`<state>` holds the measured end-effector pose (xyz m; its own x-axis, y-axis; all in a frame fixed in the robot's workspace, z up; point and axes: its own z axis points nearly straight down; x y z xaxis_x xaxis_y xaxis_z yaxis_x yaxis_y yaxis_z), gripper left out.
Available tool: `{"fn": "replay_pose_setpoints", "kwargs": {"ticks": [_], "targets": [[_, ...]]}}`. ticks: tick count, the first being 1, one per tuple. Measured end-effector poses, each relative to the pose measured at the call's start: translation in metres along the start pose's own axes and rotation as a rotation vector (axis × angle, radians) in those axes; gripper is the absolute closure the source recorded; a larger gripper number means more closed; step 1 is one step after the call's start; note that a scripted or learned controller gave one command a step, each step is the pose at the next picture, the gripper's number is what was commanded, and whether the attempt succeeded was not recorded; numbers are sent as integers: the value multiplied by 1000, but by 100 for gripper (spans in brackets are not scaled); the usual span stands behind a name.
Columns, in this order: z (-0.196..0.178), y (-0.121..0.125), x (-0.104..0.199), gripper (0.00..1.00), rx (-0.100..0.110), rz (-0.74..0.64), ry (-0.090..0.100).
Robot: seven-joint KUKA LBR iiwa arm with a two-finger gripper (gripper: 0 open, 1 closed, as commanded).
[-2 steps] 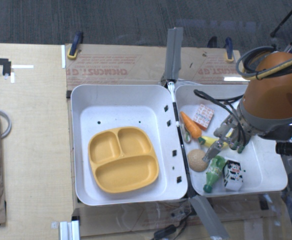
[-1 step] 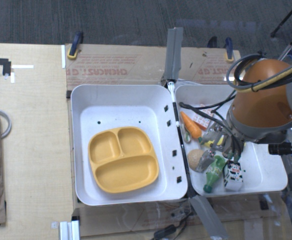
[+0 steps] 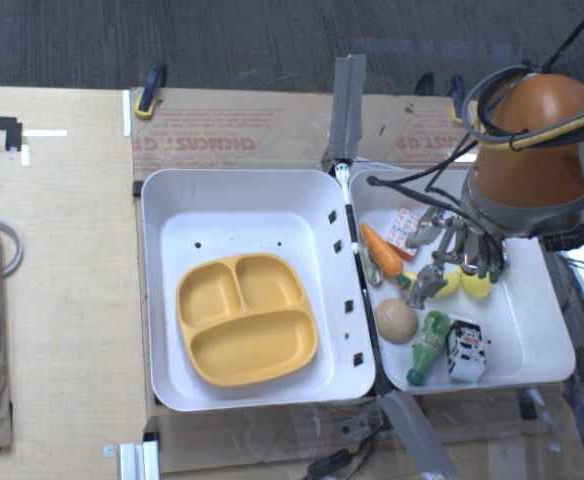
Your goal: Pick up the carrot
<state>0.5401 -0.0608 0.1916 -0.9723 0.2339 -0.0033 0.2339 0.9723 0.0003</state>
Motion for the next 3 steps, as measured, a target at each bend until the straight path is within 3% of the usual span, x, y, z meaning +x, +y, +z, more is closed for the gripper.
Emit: {"fn": "replay_pose_setpoints", "kwargs": {"ticks": [1,2,3], "targets": [[34,-25,-33,0,0,150,0],[14,-33,-49,0,0,219,-1],[0,-29,27,0,0,111,3]]}}
